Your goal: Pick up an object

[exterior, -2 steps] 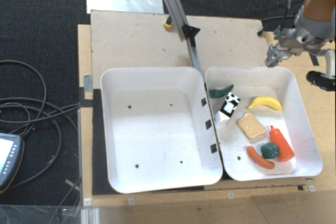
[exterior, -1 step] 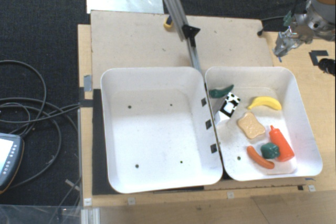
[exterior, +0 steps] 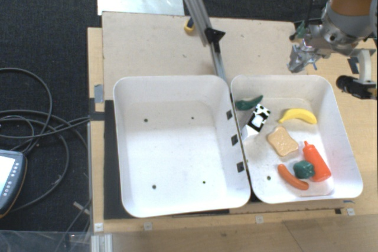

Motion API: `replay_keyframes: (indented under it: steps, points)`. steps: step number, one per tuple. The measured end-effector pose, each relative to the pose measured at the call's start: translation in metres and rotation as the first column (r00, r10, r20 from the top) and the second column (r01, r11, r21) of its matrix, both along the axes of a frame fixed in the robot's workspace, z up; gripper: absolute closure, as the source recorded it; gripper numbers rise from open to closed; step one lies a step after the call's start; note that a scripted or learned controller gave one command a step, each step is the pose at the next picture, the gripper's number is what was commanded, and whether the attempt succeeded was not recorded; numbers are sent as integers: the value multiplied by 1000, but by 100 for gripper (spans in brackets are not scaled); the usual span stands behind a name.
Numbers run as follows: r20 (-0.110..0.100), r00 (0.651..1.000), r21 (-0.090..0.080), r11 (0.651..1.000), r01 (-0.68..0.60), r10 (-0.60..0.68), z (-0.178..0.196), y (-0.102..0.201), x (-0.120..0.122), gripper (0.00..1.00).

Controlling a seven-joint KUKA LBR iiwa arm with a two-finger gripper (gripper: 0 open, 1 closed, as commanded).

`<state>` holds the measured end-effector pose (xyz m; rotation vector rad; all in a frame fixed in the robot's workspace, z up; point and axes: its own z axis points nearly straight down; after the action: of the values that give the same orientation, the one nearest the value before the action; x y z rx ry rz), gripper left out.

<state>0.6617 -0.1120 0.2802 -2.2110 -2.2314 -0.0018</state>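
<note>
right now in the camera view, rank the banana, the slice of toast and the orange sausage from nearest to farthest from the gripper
Measured from the gripper, above the right bin's far edge:
1. Yellow plastic banana, toward the far side of the right bin.
2. Tan toy slice of toast, mid-bin, just past the banana.
3. Orange toy sausage, by the near wall, farthest.
</note>
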Motion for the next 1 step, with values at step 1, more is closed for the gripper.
replay_keyframes:
  steps: [1]
  points:
    - [-2, 1000, 1, 1000, -1, 1, -5, 54, -28, 100]
